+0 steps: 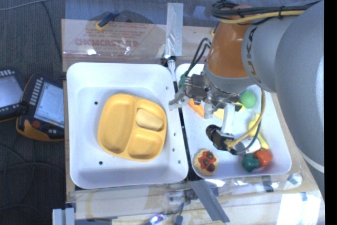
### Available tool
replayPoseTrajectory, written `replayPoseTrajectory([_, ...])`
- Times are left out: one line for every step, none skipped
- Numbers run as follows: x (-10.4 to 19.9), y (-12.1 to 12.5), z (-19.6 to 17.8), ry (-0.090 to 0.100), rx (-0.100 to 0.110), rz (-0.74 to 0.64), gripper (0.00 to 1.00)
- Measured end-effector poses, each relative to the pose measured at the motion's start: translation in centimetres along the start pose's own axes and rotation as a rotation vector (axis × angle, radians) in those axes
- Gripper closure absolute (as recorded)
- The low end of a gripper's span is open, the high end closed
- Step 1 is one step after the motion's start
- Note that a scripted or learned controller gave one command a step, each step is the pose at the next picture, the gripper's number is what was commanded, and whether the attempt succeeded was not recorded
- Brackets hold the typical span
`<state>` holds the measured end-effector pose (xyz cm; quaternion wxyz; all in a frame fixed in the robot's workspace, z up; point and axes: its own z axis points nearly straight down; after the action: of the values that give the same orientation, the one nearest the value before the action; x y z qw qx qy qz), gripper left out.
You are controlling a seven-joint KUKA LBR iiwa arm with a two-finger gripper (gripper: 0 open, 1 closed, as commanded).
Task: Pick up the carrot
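In the right bin (279,168), an orange piece, apparently the carrot (196,108), lies near the left wall. Most of it is covered by the tool above it. My gripper (199,96) hangs directly over that piece, low in the bin, and the grey and orange wrist hides much of the bin's middle. Nothing shows whether the gripper touches the piece.
The left bin (79,81) holds a yellow divided plate (118,129) with a tan bun (149,120) in one section. The right bin also holds a green ball (248,98), a round tart-like toy (205,162), a green and orange-red toy (256,159) and a yellow item (263,140).
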<state>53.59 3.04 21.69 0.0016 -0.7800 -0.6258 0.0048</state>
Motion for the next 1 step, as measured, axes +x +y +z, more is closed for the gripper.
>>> replayPoseTrajectory([-4.82, 6.19, -3.09, 0.000, -0.002, -0.050, 0.00])
